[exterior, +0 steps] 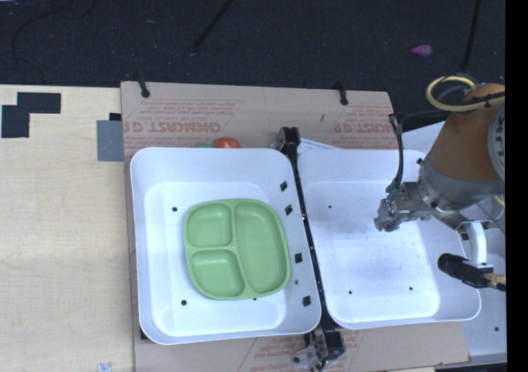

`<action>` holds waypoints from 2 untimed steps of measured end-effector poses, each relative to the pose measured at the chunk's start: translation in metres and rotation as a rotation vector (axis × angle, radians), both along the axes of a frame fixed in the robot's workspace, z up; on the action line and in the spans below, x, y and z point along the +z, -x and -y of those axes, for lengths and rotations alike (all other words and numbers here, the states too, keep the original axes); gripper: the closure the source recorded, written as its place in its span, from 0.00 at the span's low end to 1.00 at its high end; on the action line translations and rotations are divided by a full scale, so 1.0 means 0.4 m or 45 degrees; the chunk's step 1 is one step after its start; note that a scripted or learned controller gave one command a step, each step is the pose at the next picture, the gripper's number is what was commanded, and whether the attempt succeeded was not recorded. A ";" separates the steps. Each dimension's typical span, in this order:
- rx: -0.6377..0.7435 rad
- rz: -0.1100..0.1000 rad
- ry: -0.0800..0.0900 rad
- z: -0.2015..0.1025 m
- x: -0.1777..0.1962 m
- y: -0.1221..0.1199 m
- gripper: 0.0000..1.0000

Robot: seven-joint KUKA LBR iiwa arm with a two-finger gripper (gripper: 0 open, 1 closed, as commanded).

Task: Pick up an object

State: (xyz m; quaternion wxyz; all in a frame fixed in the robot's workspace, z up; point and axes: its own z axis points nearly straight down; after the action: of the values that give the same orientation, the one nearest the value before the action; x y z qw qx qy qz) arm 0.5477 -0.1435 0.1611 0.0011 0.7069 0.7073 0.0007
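A light green divided plate (236, 247) with three compartments lies flat in the left white bin (157, 197). My gripper (393, 215) hangs over the right white bin (363, 296), near its right side, at the end of the grey arm with its orange band. It is far to the right of the plate, on the other side of the black divider between the bins. Nothing shows between its fingers from this angle.
A small red-orange object (225, 143) sits just behind the left bin's far rim, on the cardboard sheet (247, 115). A black clamp strip (299, 230) runs between the bins. Pale wooden bench (58, 238) spreads to the left.
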 end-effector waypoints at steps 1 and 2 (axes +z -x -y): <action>0.000 0.000 0.000 -0.003 0.107 -0.007 1.00; 0.000 -0.001 0.000 0.003 0.213 0.000 1.00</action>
State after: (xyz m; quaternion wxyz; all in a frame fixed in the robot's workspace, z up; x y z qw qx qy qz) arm 0.5477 -0.1448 0.2462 0.0007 0.7069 0.7074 0.0004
